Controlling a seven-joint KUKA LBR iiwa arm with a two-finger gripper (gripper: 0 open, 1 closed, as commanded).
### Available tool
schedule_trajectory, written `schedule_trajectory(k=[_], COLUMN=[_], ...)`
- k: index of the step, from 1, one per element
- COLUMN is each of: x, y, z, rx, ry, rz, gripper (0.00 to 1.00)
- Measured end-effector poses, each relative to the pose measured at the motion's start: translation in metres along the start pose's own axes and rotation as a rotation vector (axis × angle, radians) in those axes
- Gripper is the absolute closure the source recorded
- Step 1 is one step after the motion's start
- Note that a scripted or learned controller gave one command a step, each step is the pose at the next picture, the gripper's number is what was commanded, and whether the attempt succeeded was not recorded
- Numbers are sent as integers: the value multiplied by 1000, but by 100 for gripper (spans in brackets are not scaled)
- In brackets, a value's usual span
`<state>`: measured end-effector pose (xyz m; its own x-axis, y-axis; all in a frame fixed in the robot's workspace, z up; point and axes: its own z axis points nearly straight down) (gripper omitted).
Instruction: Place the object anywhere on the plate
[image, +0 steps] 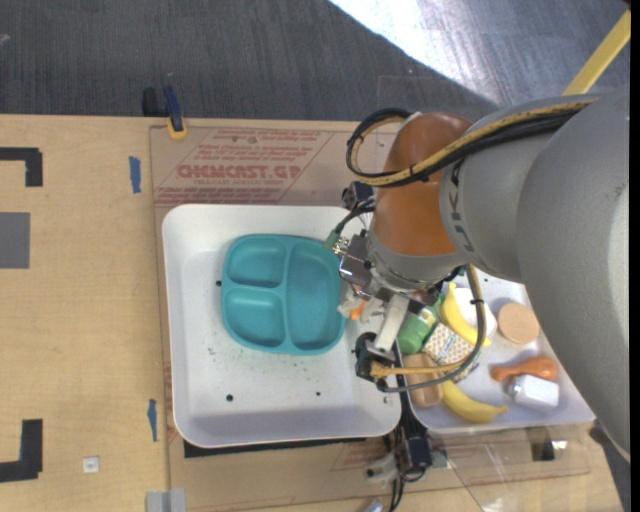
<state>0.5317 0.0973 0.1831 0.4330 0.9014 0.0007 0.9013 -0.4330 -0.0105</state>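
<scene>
Gripper (352, 290): hanging mid-frame at the plate's right rim; whether it is gripping anything, cannot tell.
Plate (275, 300): teal, divided, lying in the left bin (190, 330).
Small orange object (352, 312): sitting just beside that rim, under the gripper.
Bananas (472, 404): lying in the right bin (505, 424), lower right.

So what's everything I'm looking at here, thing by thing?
shallow white plastic bins: 2, white, side by side, left bin and right bin
teal three-compartment plastic plate: 1, teal, in left bin
yellow bananas: apparently 2, yellow, right bin
tan round disc: 1, tan, right bin
orange-and-white object: 1, right bin, unidentifiable
green block: 1, green, right bin, beside the arm
brown cardboard sheet: 1, brown, under the bins
robot arm: 1, grey with orange band, from the right
gripper: 1, dark, at the plate's right edge
</scene>
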Motion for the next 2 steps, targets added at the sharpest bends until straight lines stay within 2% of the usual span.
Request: schedule_trajectory(k=[1, 2], x=[79, 75], y=[-45, -43], z=[-31, -30], rx=[-9, -9], ry=[3, -1], rz=[-23, -16], gripper=[100, 0])
